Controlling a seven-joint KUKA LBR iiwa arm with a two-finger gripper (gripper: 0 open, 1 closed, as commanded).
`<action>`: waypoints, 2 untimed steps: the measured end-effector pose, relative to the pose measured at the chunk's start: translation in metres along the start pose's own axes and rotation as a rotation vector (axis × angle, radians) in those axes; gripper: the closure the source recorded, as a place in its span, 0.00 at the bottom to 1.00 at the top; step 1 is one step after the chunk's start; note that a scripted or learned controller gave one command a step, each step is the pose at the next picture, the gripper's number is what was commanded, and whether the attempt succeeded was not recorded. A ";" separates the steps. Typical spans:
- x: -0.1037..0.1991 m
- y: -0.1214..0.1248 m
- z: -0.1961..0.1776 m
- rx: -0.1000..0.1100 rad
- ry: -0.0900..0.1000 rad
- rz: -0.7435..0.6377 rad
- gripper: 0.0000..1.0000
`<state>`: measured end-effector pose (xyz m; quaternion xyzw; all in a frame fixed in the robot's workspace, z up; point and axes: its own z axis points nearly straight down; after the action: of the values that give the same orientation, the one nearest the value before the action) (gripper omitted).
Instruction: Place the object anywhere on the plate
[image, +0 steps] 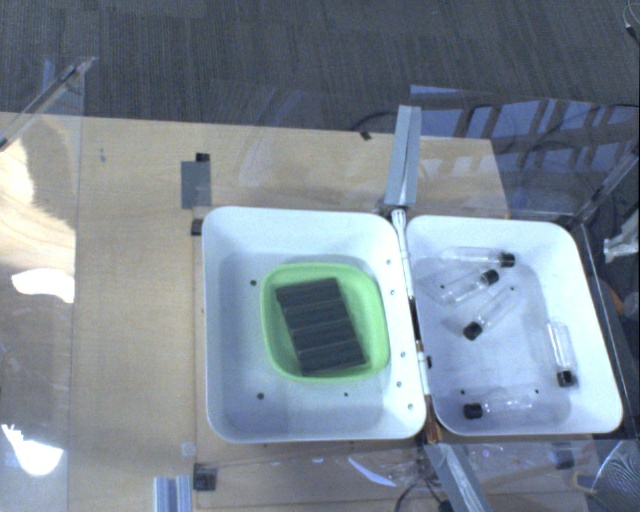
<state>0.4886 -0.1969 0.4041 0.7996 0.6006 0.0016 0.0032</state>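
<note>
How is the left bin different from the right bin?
The left bin holds a green plate with a dark ridged block on it; the right bin holds several clear little tubes with black caps. The plate sits in the middle of the left bin; the tubes lie scattered in the right bin. Both bins are white, shallow and squarish.

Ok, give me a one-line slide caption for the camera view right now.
Green plate carrying a dark ridged block in the left bin; five clear black-capped vials scattered in the right bin.
</note>
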 end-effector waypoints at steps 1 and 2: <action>-0.002 0.001 -0.032 -0.006 -0.001 0.130 0.00; 0.011 -0.004 0.076 0.003 0.000 0.181 0.00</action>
<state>0.4884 -0.1854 0.3283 0.8505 0.5259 0.0011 0.0018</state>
